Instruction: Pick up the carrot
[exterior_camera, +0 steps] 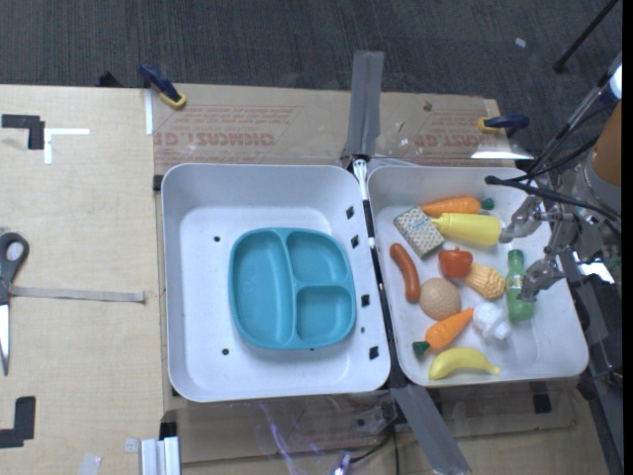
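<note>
Carrots are our concern, and we count two in the right bin (584,359): one carrot (451,206) lies along the upper part of the bin, touching the yellow squash (471,229) below it, and a second carrot (450,328) lies tilted lower down, between the tan potato (439,297) and the banana (461,364).

We see the gripper (534,250) at the right of the frame, over the bin's right side, its two fingers spread apart with nothing between them. One finger sits near the squash's end, the other just above the green bottle (516,287).

For this step, we judge the lower carrot the easier target, since its long sides look freer than those of the upper one, which is pressed against the squash. We would turn the wrist so the fingers close across the carrot's narrow width, not along its length, and come down at its thick middle. The white piece (491,322) beside its top and the potato at its other side leave little room, so a centred descent matters.

As for writing, the cardboard strip (237,132) at the top of the frame carries reddish print that reads upside down; we think it may say "CHEMICAL GUYS", though the letters are too faint to be sure. The small box (418,231) shows a pattern but no legible words. The left bin (178,295) holds a teal divided plate (293,287).
</note>
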`<move>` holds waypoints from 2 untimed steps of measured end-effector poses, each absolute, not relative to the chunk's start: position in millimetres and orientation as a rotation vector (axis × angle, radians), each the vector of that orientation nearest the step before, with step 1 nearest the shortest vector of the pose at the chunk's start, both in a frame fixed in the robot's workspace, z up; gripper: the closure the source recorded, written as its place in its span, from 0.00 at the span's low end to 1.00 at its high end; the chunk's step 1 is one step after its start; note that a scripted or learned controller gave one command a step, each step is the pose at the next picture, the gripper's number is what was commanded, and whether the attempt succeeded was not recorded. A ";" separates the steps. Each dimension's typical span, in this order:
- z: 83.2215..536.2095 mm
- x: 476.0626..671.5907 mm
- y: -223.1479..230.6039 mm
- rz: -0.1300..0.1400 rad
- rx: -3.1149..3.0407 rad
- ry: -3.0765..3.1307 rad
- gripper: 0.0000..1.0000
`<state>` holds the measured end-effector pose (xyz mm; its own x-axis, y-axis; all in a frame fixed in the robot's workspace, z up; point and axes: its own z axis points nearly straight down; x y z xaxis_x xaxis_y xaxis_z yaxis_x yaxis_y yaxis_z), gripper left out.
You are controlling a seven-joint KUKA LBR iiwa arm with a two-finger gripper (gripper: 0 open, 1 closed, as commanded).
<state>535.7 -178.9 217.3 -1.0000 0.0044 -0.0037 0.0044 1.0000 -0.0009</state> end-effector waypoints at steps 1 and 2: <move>127.0 514.3 -128.9 0.000 0.163 3.134 0.00; 102.6 495.2 -96.7 -0.009 0.165 3.107 0.00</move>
